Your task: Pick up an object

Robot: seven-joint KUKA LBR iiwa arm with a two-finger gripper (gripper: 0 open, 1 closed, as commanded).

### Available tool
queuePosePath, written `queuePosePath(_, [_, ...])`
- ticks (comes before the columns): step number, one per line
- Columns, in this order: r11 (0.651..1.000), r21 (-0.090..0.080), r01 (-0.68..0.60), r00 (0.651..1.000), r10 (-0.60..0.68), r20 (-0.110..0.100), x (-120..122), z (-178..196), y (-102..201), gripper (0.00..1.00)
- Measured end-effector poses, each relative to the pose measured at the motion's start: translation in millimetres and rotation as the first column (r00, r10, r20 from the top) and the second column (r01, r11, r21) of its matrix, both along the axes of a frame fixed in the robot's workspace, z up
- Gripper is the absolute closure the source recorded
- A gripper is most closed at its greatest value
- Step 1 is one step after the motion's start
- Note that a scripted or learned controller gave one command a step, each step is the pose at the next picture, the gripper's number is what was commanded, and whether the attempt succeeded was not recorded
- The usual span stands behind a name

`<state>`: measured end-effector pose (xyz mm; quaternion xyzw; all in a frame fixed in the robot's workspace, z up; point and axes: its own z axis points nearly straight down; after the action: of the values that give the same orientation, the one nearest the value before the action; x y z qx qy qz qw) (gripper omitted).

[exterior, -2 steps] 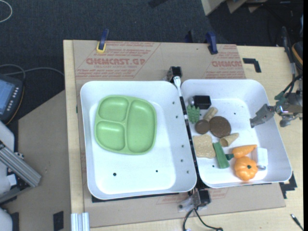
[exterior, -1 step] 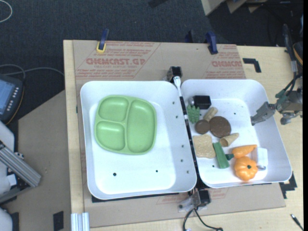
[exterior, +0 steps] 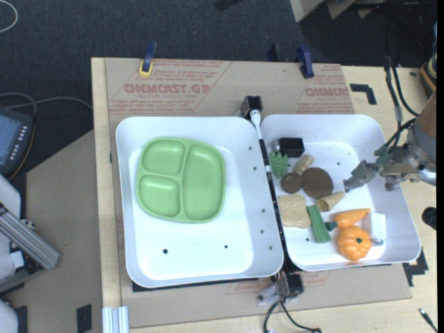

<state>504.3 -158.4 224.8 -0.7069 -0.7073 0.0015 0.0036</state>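
Objects to pick: they lie together in the right bin (exterior: 361, 127), mostly in its left and near part.
Orange pumpkin (exterior: 354, 243): at the near side of the right bin, close to the near rim.
Carrot (exterior: 351, 218): just on the far side of the pumpkin, lying across with its tip to the right.
Green stick (exterior: 318, 224): left of the carrot, beside the bread slice, one end pointing to the near rim.
Bread slice (exterior: 293, 211): pale, flat, near the left wall of the right bin.
Brown disc (exterior: 317, 182): round, in the middle of the group; a smaller dark round piece (exterior: 291, 183) touches it on the left.
Green leafy piece (exterior: 279, 164): against the left wall, on the far side of the small round piece.
Black block (exterior: 290, 146): the farthest thing of the group, in the far left corner area.
Gripper (exterior: 358, 177): over the right part of the right bin, right of the brown disc; nothing is seen between its fingers, and I cannot tell how far the jaws are open.
Arm (exterior: 416, 155): it comes in from the right edge, above the right rim of the bin.
Left bin (exterior: 132, 186): it holds a green divided plate (exterior: 182, 179) in its far half.
Bench (exterior: 208, 82): a brown board with red print, two clamps (exterior: 147, 60) on the far edge.
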Motion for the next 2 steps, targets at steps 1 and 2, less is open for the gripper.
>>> queuePosePath(1, [1.0, 0.0, 0.001, 1.0, -0.001, 0.0, -9, -52, -5, 0.0])
queuePosePath(2, [1.0, 0.0, 0.0, 1.0, 0.0, 0.0, -13, -96, 1, 0.0])
